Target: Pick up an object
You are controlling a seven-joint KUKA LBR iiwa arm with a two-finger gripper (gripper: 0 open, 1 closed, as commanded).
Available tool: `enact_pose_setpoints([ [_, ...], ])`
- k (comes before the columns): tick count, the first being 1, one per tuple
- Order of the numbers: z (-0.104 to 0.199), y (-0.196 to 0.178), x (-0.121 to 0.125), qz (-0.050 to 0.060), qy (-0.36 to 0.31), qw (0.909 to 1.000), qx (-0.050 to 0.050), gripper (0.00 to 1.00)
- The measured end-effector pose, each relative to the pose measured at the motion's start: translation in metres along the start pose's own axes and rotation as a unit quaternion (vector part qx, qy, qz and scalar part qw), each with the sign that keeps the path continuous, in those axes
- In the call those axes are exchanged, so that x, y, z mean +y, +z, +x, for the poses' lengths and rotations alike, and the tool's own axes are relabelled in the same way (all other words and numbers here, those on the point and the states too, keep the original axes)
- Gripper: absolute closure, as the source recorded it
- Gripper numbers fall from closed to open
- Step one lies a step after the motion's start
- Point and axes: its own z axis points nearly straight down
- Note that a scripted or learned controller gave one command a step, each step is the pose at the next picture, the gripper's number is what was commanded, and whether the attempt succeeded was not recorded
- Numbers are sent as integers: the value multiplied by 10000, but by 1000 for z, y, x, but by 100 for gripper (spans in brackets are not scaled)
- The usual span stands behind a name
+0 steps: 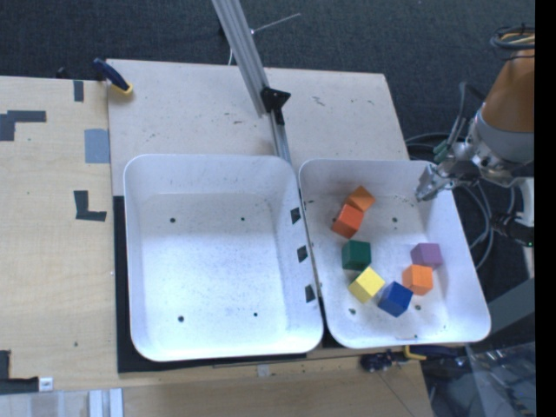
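The right bin point(452, 233) holds several small blocks: two orange ones point(352, 213) touching each other at the upper middle, a green one point(355, 254), a yellow one point(367, 283), a blue one point(395, 299), a small orange one point(419, 278) and a purple one point(426, 254). My gripper point(428, 185) hangs over the bin's upper right corner, right of the two orange blocks and above the purple one. Nothing shows between its tips.
The left bin point(139, 233) stands beside the right one. A slanted metal rail point(246, 50) runs from the top down to the gap between the bins. A blue and yellow clamp point(113, 76) lies at the bench's upper left. Cables point(486, 224) hang right of the right bin.
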Motion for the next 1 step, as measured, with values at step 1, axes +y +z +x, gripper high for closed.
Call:
enact_pose_setpoints([
  [1,0,-37,1,4,-1,10000,4,100],
])
